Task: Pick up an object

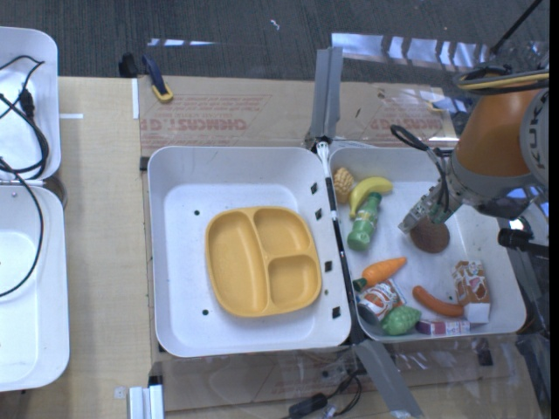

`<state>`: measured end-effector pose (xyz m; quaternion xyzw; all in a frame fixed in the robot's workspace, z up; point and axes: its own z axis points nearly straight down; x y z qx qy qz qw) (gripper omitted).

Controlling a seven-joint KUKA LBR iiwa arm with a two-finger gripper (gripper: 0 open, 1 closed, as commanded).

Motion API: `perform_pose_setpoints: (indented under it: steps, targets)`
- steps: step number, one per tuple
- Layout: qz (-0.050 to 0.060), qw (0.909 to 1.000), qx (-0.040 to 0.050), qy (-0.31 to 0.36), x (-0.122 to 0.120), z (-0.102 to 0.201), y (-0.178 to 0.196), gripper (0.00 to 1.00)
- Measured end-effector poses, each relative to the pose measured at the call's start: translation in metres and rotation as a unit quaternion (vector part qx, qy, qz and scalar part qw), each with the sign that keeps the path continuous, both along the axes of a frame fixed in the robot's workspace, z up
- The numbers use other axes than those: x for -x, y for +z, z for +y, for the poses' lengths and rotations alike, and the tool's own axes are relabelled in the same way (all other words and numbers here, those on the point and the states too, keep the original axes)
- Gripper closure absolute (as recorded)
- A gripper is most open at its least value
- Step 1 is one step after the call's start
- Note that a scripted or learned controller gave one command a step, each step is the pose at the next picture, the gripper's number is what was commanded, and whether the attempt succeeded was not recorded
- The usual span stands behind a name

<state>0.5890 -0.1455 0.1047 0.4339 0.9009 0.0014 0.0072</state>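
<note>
Brown round object [431,236] sits directly beneath the gripper [421,216]; gripper state cannot be determined. Grasp unconfirmed; lift remains.

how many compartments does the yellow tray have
3. On the yellow tray in the left bin: one long compartment on its left, one upper right, one lower right.

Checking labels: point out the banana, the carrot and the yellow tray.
banana [371,188], camera view, middle of its curve
carrot [384,271], camera view, mid-body
yellow tray [229,264], camera view, its large left compartment
</note>
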Motion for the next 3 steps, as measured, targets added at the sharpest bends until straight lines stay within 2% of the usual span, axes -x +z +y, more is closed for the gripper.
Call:
perform_pose_setpoints:
  steps: [1, 2, 3]
  targets:
    - [0.006, 0.9902, -0.0005, 0.139, 0.014, -0.024, 0.018, 1.0]
    - [0.007, 0.995, -0.0009, 0.099, 0.02, 0.009, 0.098, 1.0]
    - [0.007, 0.995, -0.0009, 0.099, 0.02, 0.009, 0.098, 0.0]
